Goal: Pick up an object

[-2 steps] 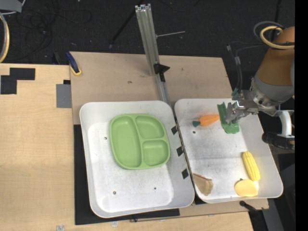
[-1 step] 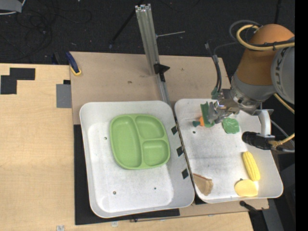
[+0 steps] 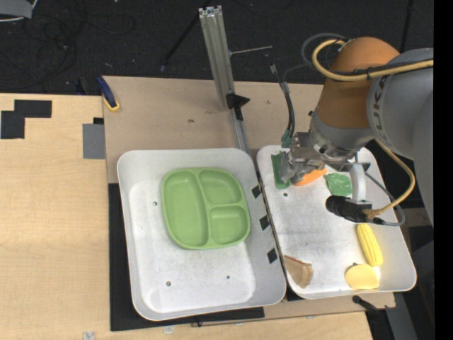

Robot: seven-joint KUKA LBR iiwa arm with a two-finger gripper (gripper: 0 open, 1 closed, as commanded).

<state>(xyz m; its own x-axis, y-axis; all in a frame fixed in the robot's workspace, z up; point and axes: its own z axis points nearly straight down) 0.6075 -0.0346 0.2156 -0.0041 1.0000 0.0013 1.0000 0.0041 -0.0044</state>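
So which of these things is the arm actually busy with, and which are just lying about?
In play, likely: tool, orange piece beside it, right bin.
Lying about: green plate, corn cob, yellow lump, brown scrap, green piece.

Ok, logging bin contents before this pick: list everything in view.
left bin: 1, white, bench
right bin: 1, white, bench
plate: 1, green, left bin
orange piece: 1, orange, right bin, far end
leafy piece: 1, green, beside orange piece
corn cob: 1, yellow, right bin
rounded piece: 1, yellow, right bin, near corner
brown piece: 1, brown, right bin, near edge
post: 1, silver, behind bins
arm: 1, grey, orange band, right
gripper: 1, grey, over right bin
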